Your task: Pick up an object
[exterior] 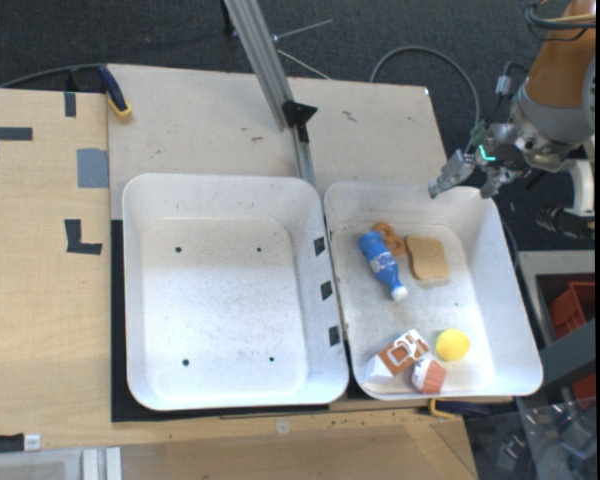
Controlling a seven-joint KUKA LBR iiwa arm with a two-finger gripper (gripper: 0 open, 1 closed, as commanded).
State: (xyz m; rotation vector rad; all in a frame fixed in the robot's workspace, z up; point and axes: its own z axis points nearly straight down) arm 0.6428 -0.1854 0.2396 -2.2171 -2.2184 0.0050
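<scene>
Arm (pixel 560 68) hung at the upper right, and I saw its gripper (pixel 466 178) spread open, holding nothing, above the bin rim. Blue bottle (pixel 382 263) lay diagonally, cap toward lower right.

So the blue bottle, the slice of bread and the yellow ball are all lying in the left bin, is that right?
Not quite. The camera view shows the blue bottle, the slice of bread and the yellow ball all lying in the right bin, not the left bin.
</scene>
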